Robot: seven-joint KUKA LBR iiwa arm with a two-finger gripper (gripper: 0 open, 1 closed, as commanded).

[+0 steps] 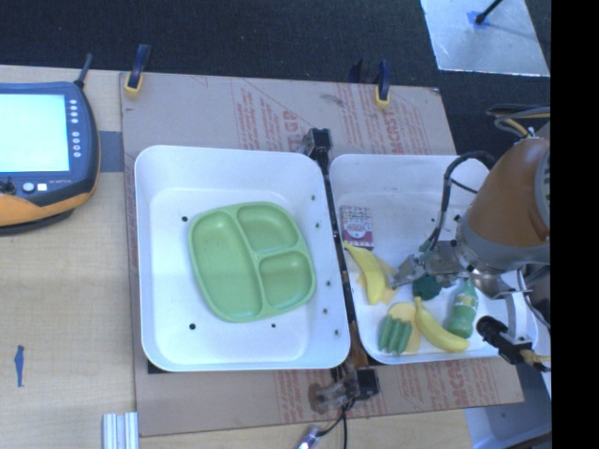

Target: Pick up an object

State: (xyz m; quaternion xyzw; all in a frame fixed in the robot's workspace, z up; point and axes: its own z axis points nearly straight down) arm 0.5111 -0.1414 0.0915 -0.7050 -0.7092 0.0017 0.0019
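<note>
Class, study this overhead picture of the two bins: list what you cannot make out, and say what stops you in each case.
- Claw, camera view: too small and dark to tell how it is set, or whether it grips anything.
- Small dark green item by the claw: partly covered by it; what it is stays unclear.
- Small packet in the right bin: print too small to read.
- Arm: cut off at the right.

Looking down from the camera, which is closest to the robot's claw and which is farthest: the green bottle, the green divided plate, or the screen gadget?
From the gripper:
1. Green bottle, in the right bin, just beside it.
2. Green divided plate, in the left bin.
3. Screen gadget, off at the bench's far left edge.
</note>
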